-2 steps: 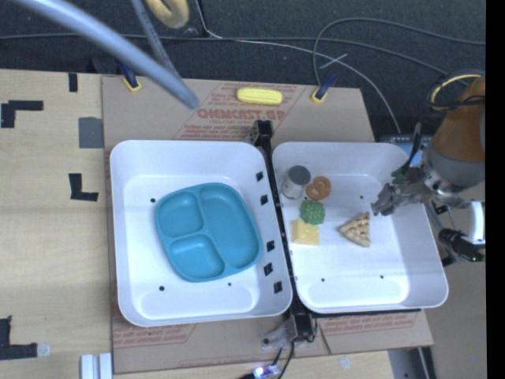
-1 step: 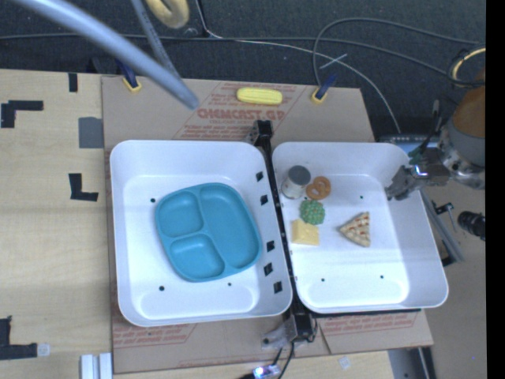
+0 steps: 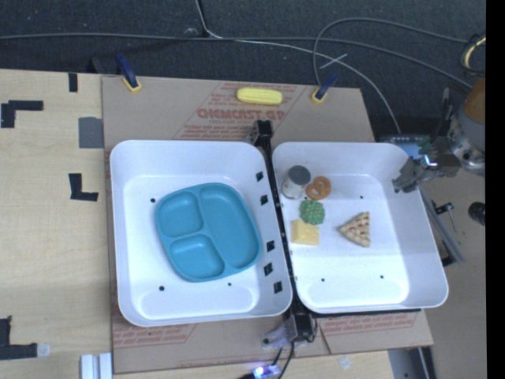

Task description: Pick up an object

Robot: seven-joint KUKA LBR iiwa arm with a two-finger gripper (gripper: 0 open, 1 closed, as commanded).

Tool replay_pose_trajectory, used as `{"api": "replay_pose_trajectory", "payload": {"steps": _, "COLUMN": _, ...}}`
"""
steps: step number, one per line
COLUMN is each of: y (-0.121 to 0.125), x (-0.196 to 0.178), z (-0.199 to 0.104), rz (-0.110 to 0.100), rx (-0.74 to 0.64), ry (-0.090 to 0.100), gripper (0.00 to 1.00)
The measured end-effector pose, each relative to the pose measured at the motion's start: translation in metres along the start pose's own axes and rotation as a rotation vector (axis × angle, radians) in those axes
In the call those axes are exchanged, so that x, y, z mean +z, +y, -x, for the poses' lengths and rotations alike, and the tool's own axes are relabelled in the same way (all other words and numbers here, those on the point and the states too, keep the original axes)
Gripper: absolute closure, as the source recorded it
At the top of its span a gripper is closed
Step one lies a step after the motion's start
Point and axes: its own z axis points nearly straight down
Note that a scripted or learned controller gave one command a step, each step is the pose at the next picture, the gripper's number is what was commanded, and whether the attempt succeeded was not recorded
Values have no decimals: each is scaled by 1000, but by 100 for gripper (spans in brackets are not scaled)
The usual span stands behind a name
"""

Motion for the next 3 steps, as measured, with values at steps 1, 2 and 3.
{"api": "replay_pose_trajectory", "payload": {"steps": 1, "y": -3, "x": 4, "z": -43, "rz": -4, "rx": -2, "ry": 1, "gripper": 100}}
{"api": "replay_pose_trajectory", "payload": {"steps": 2, "y": -14, "x": 13, "z": -105, "rz": -5, "rx": -4, "ry": 3, "gripper": 100}}
{"api": "replay_pose_trajectory", "payload": {"steps": 3, "y": -22, "x": 7, "z": -150, "rz": -4, "rx": -4, "ry": 3, "gripper": 100}}
